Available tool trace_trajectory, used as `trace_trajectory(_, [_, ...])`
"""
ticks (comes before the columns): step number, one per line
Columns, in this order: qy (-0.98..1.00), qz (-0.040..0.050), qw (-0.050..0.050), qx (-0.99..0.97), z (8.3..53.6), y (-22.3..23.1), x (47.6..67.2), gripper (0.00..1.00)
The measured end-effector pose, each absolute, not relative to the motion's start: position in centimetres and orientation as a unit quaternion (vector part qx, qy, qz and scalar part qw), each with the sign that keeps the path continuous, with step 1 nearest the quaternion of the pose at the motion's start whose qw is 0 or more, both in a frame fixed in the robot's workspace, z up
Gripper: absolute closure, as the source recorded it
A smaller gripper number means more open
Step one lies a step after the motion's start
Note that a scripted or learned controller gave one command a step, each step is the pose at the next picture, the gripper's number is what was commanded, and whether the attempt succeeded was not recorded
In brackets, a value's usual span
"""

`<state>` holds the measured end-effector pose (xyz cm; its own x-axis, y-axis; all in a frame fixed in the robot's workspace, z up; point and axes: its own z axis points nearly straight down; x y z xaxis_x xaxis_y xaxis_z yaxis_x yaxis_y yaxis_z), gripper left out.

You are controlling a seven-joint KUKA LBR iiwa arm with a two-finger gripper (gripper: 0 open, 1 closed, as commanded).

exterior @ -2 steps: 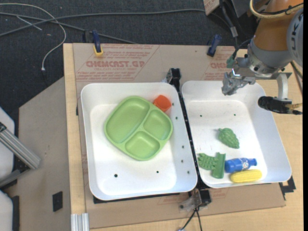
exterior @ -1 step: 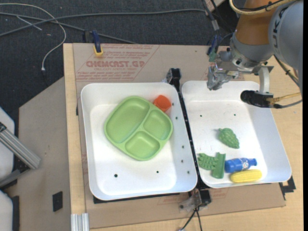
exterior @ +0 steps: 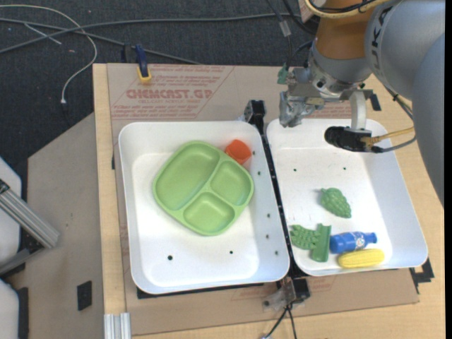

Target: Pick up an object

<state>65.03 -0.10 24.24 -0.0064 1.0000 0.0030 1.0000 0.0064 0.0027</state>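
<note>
My gripper (exterior: 292, 116) hangs over the far left corner of the right bin (exterior: 395, 189), under the grey arm with its orange band. It is well apart from the objects at that bin's near end: a green leafy toy (exterior: 336, 202), a flat green toy (exterior: 311, 240), a small blue bottle (exterior: 352, 241) and a yellow piece (exterior: 361, 258). In the left bin (exterior: 141, 253) lies a light green divided plate (exterior: 205, 189). A small orange object (exterior: 239, 150) rests against the plate's far edge.
A black part with a yellow cable (exterior: 347, 138) hangs off the arm over the right bin's far end. Both bins stand on a cardboard sheet (exterior: 176, 90). Cables trail over the dark floor behind, and a black clamp (exterior: 254, 110) sits between the bins.
</note>
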Motion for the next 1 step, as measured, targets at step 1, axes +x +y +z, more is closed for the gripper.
trace_trajectory(1, [-0.709, 0.0005, 0.002, -0.705, 22.53, 4.97, 65.35, 1.00])
